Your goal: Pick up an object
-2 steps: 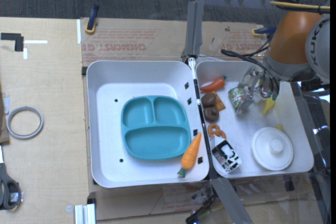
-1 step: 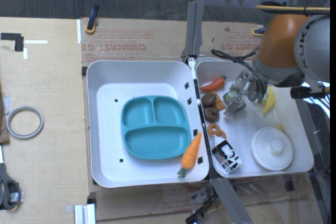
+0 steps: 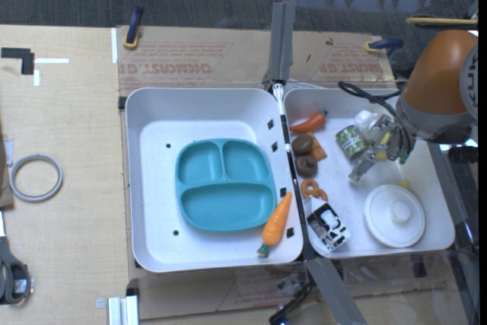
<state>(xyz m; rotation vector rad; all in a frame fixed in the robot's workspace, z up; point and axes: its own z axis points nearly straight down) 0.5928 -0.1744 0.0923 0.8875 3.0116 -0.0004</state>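
**Grey gripper at the right bin, near a small can**

Metal gripper [image 3: 364, 164]: angled down into the right bin [image 3: 434, 240]; whether it pinches anything cannot be told.

Can [image 3: 349, 141]: small, green-labelled, lying tilted just beside the gripper in the bin's upper middle. Likely target. Rounded, probably slick; a closing grip could roll it aside or squeeze it out.

Neighbours: white lidded bowl [image 3: 393, 215] near below; red pepper [image 3: 308, 122], brown doughnut [image 3: 306, 161], black-and-white box [image 3: 328, 227] along the divider.

Left bin [image 3: 144, 164]: teal divided plate [image 3: 226, 184], carrot [image 3: 277, 218] against its corner.
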